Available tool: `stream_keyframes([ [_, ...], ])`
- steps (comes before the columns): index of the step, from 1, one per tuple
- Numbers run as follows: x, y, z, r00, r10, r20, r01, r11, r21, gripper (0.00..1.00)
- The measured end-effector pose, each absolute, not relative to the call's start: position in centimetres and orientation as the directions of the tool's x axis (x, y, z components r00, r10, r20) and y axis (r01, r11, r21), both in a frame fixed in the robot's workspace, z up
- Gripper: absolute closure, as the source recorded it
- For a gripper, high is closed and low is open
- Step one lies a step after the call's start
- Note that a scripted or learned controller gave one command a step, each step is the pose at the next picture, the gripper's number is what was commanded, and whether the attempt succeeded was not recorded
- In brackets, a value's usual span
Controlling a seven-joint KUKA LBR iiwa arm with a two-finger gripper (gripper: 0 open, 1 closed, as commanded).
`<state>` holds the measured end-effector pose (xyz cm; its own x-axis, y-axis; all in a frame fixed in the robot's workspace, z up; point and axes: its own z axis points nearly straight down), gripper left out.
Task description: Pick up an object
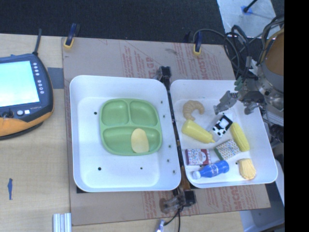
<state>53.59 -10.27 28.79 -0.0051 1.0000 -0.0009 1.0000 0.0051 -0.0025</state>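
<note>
My gripper (238, 104) hangs over the far right part of the right bin (270, 149). Its two grey fingers (225, 102) are spread open with nothing between them. Just below it lie a black-and-white box (221, 126) and a corn cob (239, 137). The same bin also holds a croissant (193, 108), a long yellow piece (197, 131), a red-and-white packet (197, 156), a checkered packet (227, 150), a blue bottle (212, 169) and a short corn piece (246, 168).
The left bin (87, 173) holds a green divided plate (120, 117) with a pale yellow oval (140, 140) in its front compartment. A teach pendant (19, 93) lies at the far left. Cables (231, 37) loop behind the right bin.
</note>
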Motion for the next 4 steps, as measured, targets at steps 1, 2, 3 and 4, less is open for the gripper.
stream_keyframes([
  [1, 51.2, -9.8, 9.1, -0.005, 1.000, -0.001, 1.000, 0.005, -0.005, 0.00],
  [2, 55.4, -9.9, 9.2, -0.006, 1.000, -0.001, 1.000, 0.006, -0.003, 0.00],
  [3, 55.4, -10.0, 10.2, -0.010, 1.000, -0.003, 1.000, 0.010, -0.005, 1.00],
  [4, 57.5, -4.9, 19.3, -0.005, 1.000, 0.001, 1.000, 0.005, -0.001, 1.00],
])
